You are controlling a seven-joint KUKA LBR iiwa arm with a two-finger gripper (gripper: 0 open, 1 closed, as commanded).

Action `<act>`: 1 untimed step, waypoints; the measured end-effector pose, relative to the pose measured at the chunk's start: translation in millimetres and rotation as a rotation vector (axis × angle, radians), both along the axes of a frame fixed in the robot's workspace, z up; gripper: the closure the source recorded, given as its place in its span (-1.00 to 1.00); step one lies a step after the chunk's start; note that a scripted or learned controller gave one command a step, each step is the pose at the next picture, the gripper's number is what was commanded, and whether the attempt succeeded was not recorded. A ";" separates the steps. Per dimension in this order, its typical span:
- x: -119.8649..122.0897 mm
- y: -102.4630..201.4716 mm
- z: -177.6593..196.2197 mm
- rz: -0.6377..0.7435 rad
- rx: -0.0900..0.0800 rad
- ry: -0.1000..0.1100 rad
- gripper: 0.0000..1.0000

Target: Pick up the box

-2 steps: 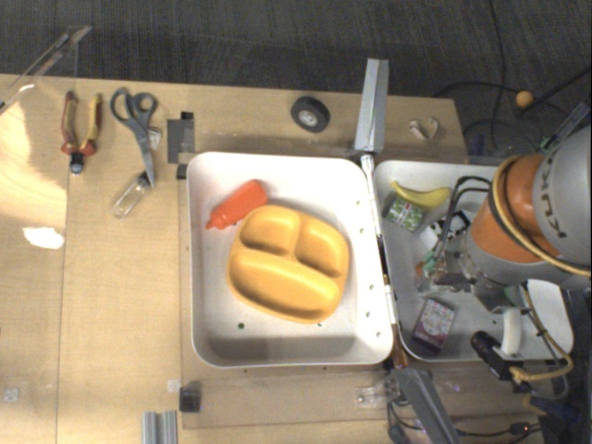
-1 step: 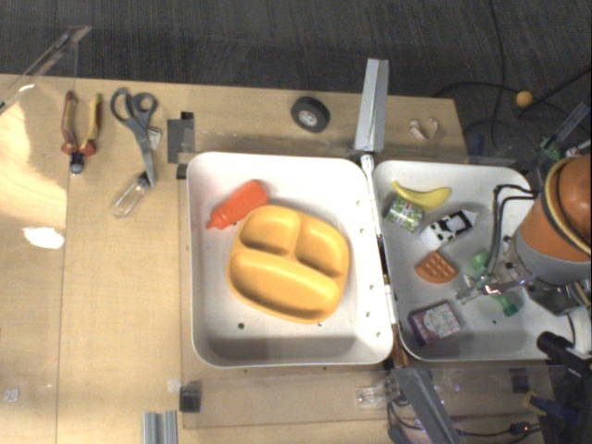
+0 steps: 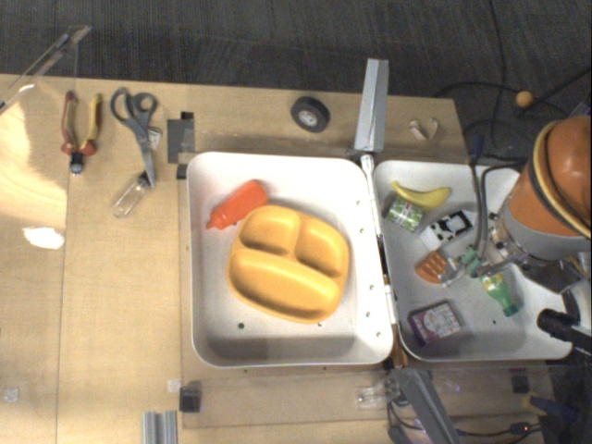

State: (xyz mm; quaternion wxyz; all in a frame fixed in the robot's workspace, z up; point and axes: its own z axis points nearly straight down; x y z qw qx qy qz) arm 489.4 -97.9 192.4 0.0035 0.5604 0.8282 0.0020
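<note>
Bright, even overhead light; glare on bench [image 3: 28,146] at left; slightly soft focus.

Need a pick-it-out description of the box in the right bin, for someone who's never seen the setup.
Go to the right-hand white bin, the one the grey arm reaches into. The box lies flat near its front left corner. It is small and purple with a pale label, darker than the orange packet behind it and the green bottle to its right.

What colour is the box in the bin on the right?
The box is purple with a pale label, seen in the camera view.
</note>
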 end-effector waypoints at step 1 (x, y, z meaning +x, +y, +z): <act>15.1 38.5 -8.2 -0.461 0.003 0.004 1.00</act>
